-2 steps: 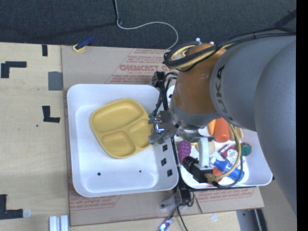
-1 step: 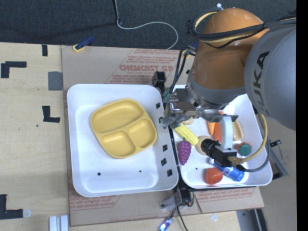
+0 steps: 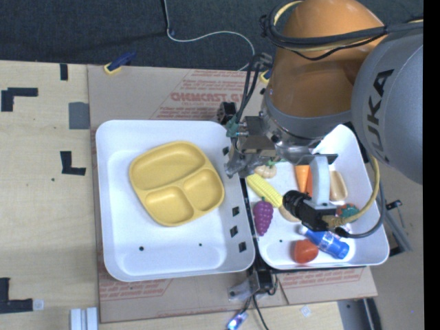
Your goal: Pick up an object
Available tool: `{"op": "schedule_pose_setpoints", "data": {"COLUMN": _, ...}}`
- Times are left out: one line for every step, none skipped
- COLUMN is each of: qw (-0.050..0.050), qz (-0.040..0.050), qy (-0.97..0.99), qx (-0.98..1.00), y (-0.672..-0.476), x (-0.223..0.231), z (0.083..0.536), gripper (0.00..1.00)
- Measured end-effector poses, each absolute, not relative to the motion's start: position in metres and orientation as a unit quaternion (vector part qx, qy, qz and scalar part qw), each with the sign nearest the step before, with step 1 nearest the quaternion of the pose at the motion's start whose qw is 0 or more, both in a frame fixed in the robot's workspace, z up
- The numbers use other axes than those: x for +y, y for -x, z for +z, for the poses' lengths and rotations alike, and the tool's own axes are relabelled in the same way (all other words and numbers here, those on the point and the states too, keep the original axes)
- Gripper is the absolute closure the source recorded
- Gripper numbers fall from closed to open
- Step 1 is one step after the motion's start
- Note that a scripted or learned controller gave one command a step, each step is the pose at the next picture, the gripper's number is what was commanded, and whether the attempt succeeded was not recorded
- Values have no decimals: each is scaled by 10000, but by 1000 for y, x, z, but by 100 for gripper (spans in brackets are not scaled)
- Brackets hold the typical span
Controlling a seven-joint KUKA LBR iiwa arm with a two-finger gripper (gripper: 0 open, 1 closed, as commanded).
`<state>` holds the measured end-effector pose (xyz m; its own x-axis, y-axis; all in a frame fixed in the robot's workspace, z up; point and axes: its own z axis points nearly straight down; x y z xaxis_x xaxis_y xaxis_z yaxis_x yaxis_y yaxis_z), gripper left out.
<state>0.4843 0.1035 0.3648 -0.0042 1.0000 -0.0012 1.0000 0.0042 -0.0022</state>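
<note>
- Jaws (image 3: pixel 242 158) at top-left of right bin (image 3: pixel 368 253), by the wall shared w/ left bin; open or shut: can't tell.
- Nearest pick: toy corn (image 3: pixel 265 189), just below-right of jaws, long axis running diagonal, down-right.
- Purple grapes (image 3: pixel 263 215) further below.

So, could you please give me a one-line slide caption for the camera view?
KUKA arm over the right bin of toy food; yellow divided plate in the left bin.

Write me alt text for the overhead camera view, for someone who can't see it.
A grey and orange robot arm reaches over the right white bin, which holds toy food: corn, purple grapes, a carrot, a tomato and a blue bottle. The left white bin holds a yellow divided plate.
</note>
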Motion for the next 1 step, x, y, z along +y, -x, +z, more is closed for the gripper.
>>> {"op": "schedule_pose_setpoints", "data": {"qw": -8, "qz": 6, "qy": 7071, "qx": -7071, "y": -485, "x": 74, "z": 413, "gripper": 100}}
